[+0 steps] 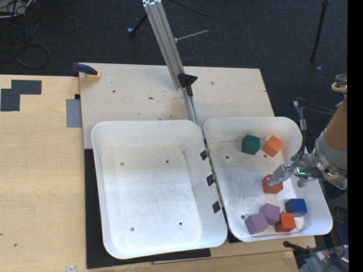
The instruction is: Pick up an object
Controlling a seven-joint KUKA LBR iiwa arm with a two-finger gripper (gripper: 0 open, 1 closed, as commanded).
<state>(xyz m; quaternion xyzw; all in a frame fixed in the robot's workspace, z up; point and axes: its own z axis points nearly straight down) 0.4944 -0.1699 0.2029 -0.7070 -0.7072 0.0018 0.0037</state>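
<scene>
Take the right-hand white bin [227,130] as your landmark. You see the arm [334,146] coming in over that bin's right rim, with the end effector [277,179] lowered inside the bin, roughly at its middle height and toward the right side. Its grey tip sits right against a red block [271,186], overlapping the block's upper edge. You cannot tell from here how far the end effector is parted, nor whether it has any grip on the red block; the block looks to be resting on the bin floor.

In the upper part of the bin you have a green block [250,144] and, just beside it toward the right rim, an orange block [273,145]; the two are near each other and well apart from the red block below them. Along the bin's lower edge you find a cluster: two purple blocks [262,218] touching one another, a red-orange block [285,222] just beside them, and a blue block [296,206] above that one, close to the right rim.

Against the bin's left wall lies the second white bin [113,146]. Both rest on the worktop [142,92], and a slanted aluminium rail [165,38] rises from behind the join between the bins.
</scene>
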